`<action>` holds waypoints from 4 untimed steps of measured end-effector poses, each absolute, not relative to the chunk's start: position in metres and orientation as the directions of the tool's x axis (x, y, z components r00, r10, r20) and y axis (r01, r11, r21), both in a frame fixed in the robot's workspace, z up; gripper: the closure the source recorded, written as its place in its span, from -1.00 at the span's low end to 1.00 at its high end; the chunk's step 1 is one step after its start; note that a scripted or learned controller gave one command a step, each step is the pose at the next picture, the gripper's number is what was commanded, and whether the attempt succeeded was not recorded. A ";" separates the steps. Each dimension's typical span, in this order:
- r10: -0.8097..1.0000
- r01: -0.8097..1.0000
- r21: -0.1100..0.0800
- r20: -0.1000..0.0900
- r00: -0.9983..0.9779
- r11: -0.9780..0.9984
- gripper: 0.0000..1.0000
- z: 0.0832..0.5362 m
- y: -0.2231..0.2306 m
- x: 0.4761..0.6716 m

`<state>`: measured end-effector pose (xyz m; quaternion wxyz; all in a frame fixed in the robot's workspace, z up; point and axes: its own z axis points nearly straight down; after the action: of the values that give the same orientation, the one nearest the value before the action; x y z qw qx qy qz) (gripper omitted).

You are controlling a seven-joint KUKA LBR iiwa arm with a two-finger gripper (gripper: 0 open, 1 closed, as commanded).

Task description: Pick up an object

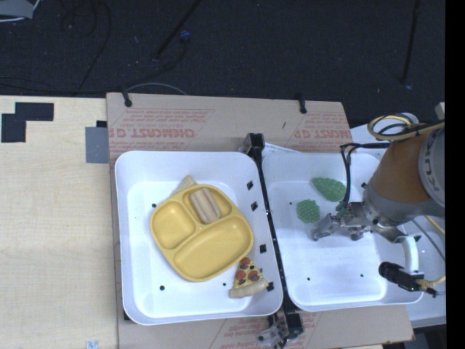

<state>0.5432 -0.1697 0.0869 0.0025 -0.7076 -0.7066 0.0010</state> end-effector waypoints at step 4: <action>1.000 1.000 -0.002 0.001 -0.002 0.002 1.00 0.214 -0.154 0.538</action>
<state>0.5378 -0.1538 0.2137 0.0008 -0.7064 -0.7078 0.0004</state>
